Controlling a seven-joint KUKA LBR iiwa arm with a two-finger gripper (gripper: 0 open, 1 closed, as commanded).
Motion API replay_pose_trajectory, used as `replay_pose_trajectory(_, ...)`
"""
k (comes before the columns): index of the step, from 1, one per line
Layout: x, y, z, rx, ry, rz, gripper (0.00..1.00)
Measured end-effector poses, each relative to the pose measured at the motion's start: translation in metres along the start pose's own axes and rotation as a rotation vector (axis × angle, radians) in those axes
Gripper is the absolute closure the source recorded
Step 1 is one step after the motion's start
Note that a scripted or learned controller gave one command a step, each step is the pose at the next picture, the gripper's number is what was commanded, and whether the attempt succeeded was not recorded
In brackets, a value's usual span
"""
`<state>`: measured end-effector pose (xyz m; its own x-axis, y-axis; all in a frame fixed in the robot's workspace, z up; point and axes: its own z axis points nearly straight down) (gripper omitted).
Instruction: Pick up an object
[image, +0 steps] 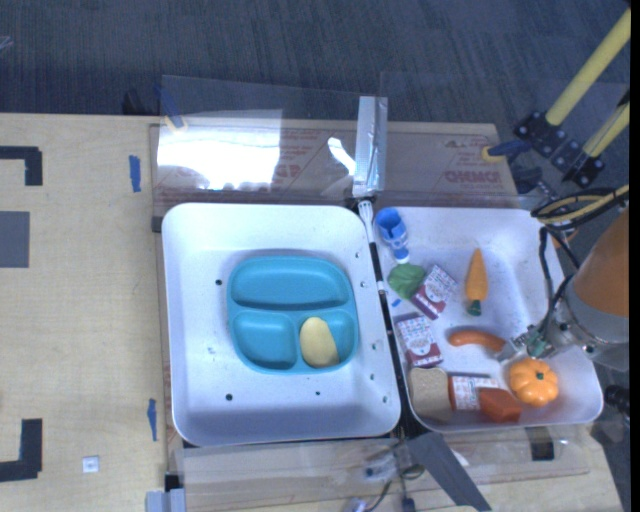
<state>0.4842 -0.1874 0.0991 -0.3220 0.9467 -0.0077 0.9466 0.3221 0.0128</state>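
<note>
Bins sit side by side on the wooden desk, two of them, both white and shallow with round corners.

The left bin holds one blue tray. The tray is smooth plastic and has three hollow parts, one long part at the back and two smaller ones at the front. One yellow potato-shaped toy lies in the front right part. It is smooth and egg-shaped.

The right bin holds many small things. A blue bottle lies in its back left corner. Just in front of the bottle is one green leafy lump. Two red and white packets lie near the bin's left wall, one behind the other. One orange carrot with a green end lies near the middle of the bin. One long orange sausage shape lies in front of the carrot. One brown slice of bread lies in the front left corner, with a red and white can on its side beside it. One small orange pumpkin, round and bumpy, sits near the front right corner.

The claw reaches in over the bin's right wall. Its tip is just behind the pumpkin and just right of the sausage shape. I cannot tell how far apart it is, or that it has hold of anything.
</note>
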Motion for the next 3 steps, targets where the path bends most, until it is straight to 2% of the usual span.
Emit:
replay_pose_trajectory(1,0.022,0.110,0.012,0.005,0.004,0.165,1.00)
replay_pose_trajectory(2,0.046,0.135,0.013,0.007,0.000,0.488,1.00)
replay_pose_trajectory(3,0.125,0.200,-0.089,0.005,0.006,0.579,1.00)
